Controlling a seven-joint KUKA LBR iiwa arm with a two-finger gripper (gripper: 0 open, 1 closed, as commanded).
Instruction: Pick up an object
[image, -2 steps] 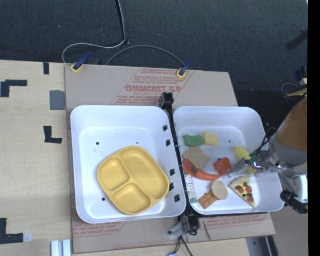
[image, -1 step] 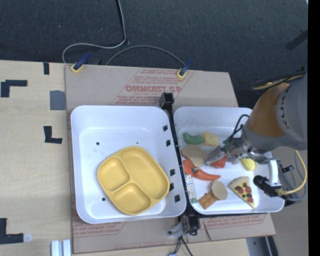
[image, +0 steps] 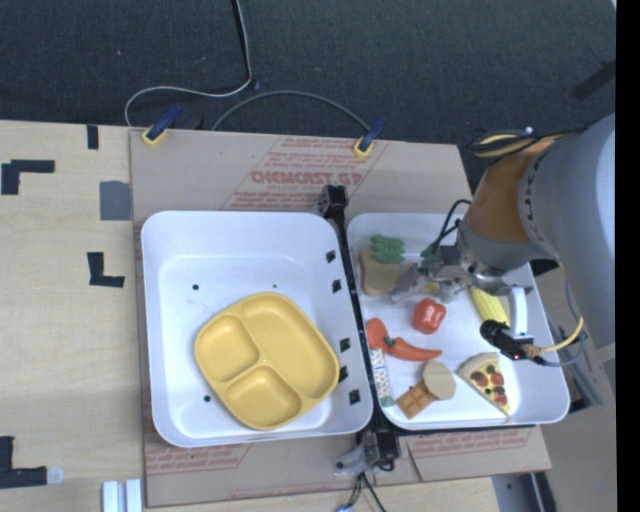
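The gripper (image: 415, 283) hung low in the right bin (image: 555, 400), its metal fingers (image: 405, 287) pointing toward the bin's left side; whether they were spread or closed could not be told, and nothing showed between them. The tan bread slice (image: 377, 272) lay just beside the fingertips, with a green leafy toy (image: 388, 245) touching its far edge. A red tomato (image: 429, 316) sat just below the gripper. An orange-red chili pepper (image: 400, 345) lay nearer the divider, a mushroom-shaped piece (image: 432, 383) and a pizza slice (image: 489, 380) near the front wall, and a yellow corn cob (image: 489, 303) under the wrist. In the left bin (image: 170, 240) rested a yellow divided plate (image: 265, 358).
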